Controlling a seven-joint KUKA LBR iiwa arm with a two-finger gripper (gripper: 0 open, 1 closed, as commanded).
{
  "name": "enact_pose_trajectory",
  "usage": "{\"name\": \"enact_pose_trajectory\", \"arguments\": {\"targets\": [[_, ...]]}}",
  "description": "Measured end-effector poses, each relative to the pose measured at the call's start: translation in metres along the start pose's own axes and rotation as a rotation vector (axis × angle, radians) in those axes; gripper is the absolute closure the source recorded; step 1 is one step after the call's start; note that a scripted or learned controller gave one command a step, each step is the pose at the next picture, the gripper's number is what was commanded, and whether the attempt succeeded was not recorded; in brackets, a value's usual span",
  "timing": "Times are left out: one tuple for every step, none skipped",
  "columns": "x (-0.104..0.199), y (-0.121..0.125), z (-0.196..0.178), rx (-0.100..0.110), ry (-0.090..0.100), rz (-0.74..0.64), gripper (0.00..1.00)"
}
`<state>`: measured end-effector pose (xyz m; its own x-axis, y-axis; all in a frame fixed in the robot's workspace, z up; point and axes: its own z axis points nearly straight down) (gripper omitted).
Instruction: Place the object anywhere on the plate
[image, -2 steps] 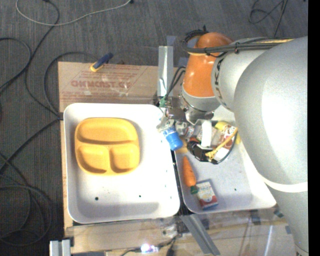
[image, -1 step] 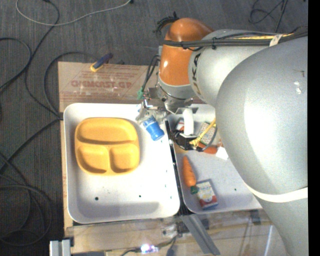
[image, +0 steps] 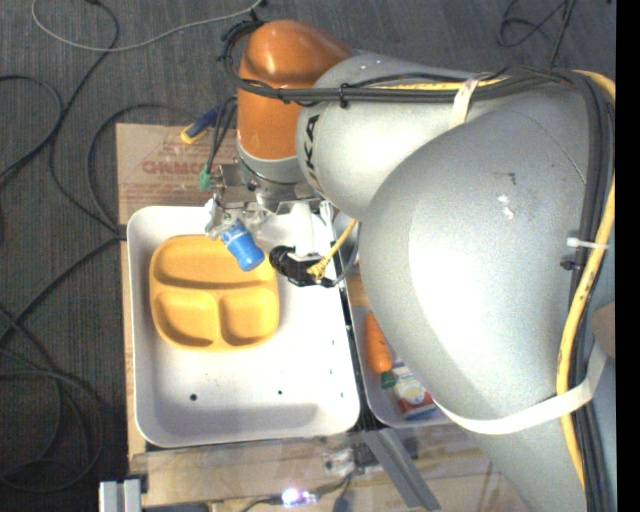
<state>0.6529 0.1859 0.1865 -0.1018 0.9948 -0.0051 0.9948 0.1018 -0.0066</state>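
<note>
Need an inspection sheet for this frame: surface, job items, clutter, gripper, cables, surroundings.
Surface: left white bin and right white bin side by side on cardboard.
Job's things: yellow divided plate in the left bin; blue object at the plate's upper right rim, just under the gripper. Held or resting, cannot tell.
Clutter: orange item and red-and-white item in the right bin, partly under the arm.
Grippers: gripper over the plate's rim.
Cables: loose cables on the floor.
Surroundings: dark carpet.

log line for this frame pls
gripper: over left bin, at plate rim | blue object: by gripper, at plate edge, hold unclear | placed: not confirmed
</note>
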Motion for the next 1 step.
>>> {"name": "enact_pose_trajectory", "arguments": {"targets": [[-0.0656, -0.0271, -0.0273, 0.000, 0.000, -0.084, 1.00]]}}
